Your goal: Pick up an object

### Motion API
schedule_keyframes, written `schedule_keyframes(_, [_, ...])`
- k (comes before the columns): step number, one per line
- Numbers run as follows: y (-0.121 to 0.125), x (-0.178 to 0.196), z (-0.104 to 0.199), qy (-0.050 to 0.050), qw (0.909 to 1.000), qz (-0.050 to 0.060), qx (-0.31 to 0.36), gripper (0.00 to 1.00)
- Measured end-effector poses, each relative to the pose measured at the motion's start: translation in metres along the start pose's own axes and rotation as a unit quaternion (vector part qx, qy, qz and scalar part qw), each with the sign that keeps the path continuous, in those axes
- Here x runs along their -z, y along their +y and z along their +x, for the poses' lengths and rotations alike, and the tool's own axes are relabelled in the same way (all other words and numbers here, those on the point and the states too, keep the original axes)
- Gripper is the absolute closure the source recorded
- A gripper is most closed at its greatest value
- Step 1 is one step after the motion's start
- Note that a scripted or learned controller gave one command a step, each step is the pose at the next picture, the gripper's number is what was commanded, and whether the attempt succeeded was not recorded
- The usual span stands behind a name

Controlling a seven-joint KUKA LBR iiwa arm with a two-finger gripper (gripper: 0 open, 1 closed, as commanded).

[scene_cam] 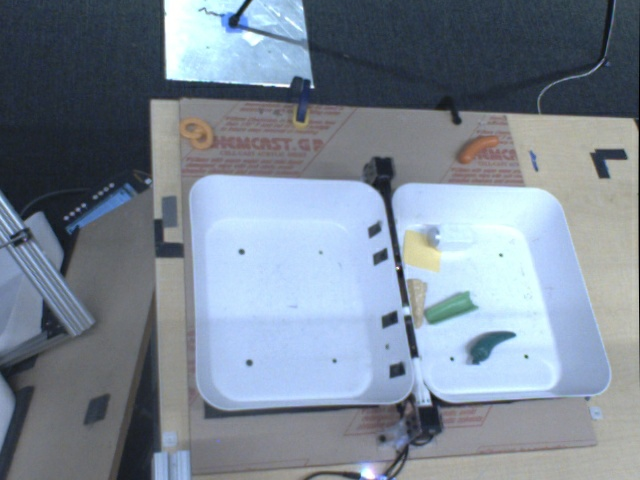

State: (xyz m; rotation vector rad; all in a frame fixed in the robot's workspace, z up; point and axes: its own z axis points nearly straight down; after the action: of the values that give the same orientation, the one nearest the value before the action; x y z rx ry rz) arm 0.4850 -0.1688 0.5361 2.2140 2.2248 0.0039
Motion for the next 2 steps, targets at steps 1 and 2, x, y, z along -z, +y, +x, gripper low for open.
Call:
schedule_keyframes(1, [0.002, -0.001, 0.007, -0.001, 1.0, 0.0, 0.0, 1.0])
schedule_keyframes(2, [0.002, -0.001, 0.018, 0.0, 1.0, 0.0, -0.001, 1.0])
